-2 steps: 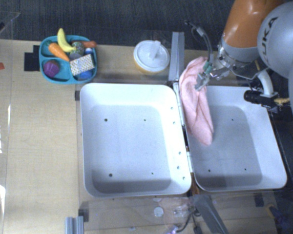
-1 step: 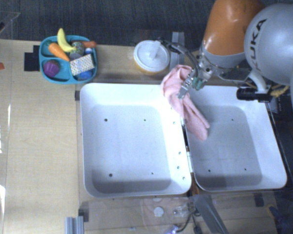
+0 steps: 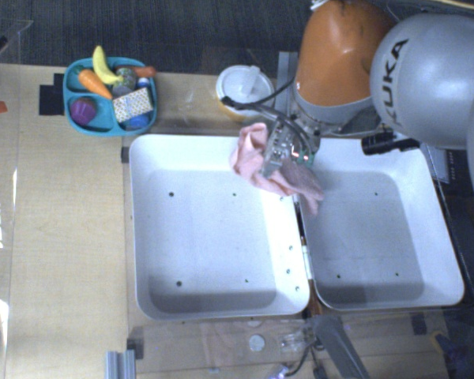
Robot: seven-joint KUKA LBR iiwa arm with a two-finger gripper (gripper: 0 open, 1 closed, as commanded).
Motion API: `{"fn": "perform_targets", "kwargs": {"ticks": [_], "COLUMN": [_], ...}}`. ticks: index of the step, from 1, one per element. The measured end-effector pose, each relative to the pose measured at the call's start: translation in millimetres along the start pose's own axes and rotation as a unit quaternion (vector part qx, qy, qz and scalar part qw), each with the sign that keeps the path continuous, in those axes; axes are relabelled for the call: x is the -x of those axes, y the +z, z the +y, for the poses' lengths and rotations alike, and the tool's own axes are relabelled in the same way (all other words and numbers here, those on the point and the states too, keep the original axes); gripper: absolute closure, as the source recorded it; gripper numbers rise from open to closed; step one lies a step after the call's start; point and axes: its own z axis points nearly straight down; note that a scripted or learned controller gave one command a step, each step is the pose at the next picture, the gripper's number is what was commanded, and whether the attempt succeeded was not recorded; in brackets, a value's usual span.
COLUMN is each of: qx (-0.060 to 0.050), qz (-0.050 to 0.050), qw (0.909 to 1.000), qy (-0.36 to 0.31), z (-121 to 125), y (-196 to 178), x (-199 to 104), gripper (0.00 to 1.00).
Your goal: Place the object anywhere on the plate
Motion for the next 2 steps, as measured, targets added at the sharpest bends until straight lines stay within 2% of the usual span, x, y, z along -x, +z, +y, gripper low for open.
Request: {"fn": "perform_targets", "kwargs": {"ticks": [1, 2], "qx": [0.0, 0.0], "qz": [0.0, 0.0], "qw": [0.989, 0.9887], "qy": [-0.148, -0.15], "z": [40, 69], "y": [6, -2], "x": [-38, -78], "gripper": [1.0, 1.0]}}
